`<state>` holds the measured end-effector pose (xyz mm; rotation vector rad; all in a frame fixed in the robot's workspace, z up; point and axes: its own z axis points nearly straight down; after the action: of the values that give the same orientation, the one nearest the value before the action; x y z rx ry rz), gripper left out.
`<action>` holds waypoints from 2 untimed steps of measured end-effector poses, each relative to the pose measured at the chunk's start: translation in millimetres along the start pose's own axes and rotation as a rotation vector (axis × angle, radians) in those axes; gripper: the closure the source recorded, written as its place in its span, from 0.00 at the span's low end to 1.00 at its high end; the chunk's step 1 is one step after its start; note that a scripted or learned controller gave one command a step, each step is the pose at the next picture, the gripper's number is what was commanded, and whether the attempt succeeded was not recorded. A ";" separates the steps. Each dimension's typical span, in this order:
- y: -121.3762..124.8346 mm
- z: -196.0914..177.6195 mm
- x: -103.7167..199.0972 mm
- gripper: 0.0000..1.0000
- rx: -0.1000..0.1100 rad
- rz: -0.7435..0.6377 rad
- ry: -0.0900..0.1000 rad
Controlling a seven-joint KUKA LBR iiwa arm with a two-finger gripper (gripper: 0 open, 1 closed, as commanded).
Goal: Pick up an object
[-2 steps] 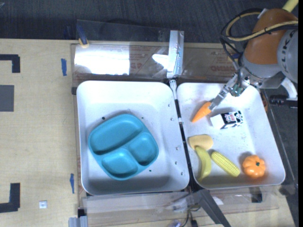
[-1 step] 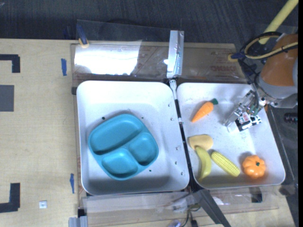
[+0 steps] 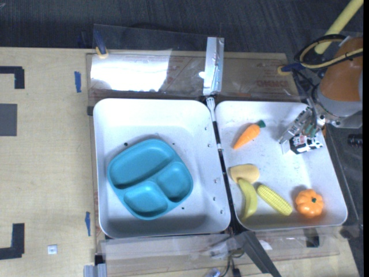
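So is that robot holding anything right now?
It seems not. Its tool hangs over the right bin, apart from the carrot, with nothing visibly in it.

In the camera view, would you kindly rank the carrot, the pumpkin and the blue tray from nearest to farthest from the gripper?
Measured from the gripper, at the right bin's upper right:
1. Carrot: same bin, to the gripper's left in the view.
2. Pumpkin: same bin, lower right corner, somewhat farther than the carrot.
3. Blue tray: in the left bin, plainly farthest.
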<state>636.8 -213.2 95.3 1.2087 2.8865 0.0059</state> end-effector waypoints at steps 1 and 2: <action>37.0 -107.3 45.4 1.00 0.002 0.255 0.000; 35.9 -105.0 45.9 0.00 0.006 0.255 0.004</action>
<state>628.9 -155.1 200.2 1.5695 2.7142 0.0025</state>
